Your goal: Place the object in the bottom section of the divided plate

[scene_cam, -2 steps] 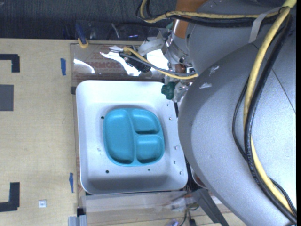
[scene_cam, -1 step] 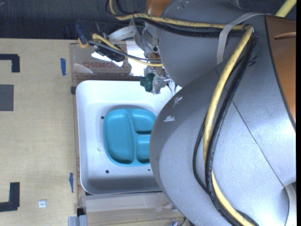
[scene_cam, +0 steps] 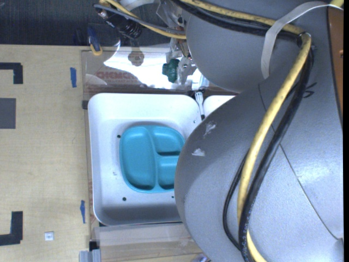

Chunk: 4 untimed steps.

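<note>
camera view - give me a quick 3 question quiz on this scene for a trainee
1. True or false: the divided plate lies inside a white bin.
2. What colour is the plate? A red, B blue, C yellow.
3. What covers the plate's right edge?

Key: 1 true. 2 B. 3 the grey arm, which hangs over that side of the bin.

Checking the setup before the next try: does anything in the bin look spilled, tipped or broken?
Nothing stands out. The blue plate lies flat in the white bin, unspilled, though the arm covers its right edge.
</note>
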Each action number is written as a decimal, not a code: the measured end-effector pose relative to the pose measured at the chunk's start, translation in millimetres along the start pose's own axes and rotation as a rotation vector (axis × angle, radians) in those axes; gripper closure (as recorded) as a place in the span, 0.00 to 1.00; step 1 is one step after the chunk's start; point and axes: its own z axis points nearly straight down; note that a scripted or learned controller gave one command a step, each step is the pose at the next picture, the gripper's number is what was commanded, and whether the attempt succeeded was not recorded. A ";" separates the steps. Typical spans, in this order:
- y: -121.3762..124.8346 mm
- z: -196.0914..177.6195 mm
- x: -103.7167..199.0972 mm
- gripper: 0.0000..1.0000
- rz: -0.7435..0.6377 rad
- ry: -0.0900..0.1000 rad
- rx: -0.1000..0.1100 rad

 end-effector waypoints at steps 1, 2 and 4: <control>0.6 2.5 -0.2 0.00 0.001 -0.004 -0.002; -30.0 -4.3 -38.3 0.00 -0.002 -0.007 0.001; -24.4 -22.6 -36.5 1.00 0.009 -0.003 -0.005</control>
